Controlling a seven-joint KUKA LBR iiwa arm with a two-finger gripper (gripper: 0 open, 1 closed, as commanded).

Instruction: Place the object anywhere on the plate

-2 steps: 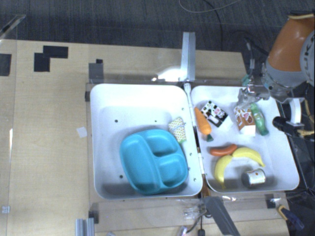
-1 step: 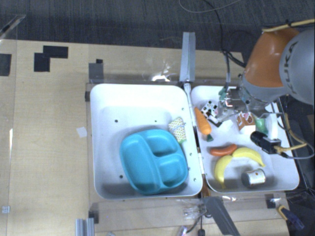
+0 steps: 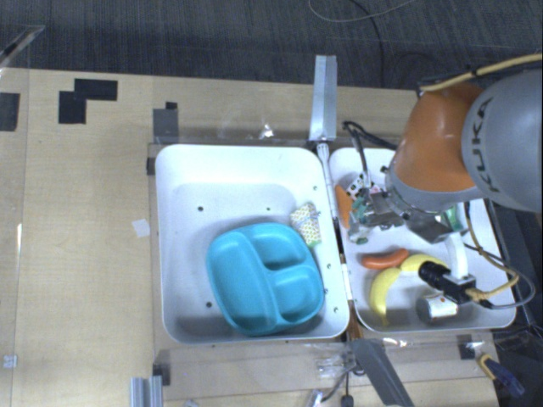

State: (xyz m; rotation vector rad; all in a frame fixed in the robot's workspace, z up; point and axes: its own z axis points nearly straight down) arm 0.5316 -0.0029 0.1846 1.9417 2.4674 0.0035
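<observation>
Our tool (image 3: 363, 214) hangs low in the right bin (image 3: 501, 312) near the banana (image 3: 386, 285); whether it grips anything, we cannot tell. The blue plate (image 3: 265, 278) waits left.

I count: two bins (image 3: 170, 227), one plate (image 3: 265, 278), one banana (image 3: 386, 285), one sausage (image 3: 383, 259), one carrot (image 3: 343, 202).

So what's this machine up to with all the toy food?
A grey and orange robot arm is reaching into the right bin, its hand low among the toys there: a banana, a red sausage-like piece and an orange piece. Whether it has grabbed anything can't be made out. The blue divided plate sits in the left bin, nothing on it, a patterned item by its rim.
</observation>
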